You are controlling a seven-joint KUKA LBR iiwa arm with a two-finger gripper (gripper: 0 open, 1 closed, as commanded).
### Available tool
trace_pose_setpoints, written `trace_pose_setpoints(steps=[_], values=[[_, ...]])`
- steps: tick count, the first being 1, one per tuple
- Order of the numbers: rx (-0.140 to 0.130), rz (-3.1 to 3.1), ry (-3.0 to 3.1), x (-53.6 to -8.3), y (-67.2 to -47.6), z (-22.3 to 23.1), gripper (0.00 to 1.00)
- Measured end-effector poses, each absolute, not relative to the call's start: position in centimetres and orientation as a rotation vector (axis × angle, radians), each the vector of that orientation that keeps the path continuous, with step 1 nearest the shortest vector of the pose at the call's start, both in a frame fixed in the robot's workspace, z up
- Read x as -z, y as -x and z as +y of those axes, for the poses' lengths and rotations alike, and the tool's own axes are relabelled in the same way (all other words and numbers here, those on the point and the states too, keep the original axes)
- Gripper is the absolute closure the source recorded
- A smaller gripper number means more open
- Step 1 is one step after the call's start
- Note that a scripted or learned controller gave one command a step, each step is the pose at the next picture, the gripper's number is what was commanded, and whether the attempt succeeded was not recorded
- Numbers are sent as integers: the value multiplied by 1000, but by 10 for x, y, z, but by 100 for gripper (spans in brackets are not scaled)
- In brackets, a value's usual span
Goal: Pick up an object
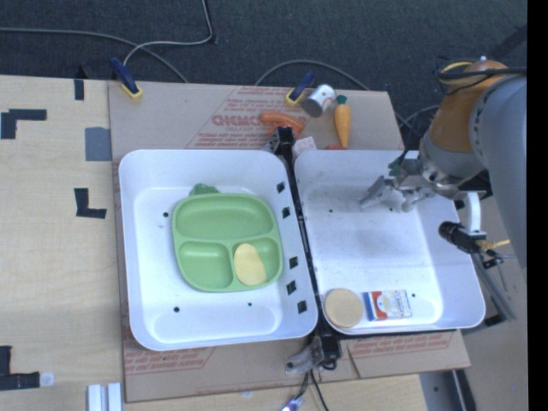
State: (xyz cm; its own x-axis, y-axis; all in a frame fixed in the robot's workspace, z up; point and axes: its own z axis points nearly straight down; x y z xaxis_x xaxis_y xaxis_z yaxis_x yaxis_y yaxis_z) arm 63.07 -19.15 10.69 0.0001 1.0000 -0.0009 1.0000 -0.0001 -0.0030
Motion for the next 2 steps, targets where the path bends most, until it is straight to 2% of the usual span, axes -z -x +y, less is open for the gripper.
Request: trace_pose_setpoints(steps=[1, 2], values=[[-3, -2223, 2220, -95, -664, -220, 0], [2, -2226, 2221, -87, -640, -147, 0]])
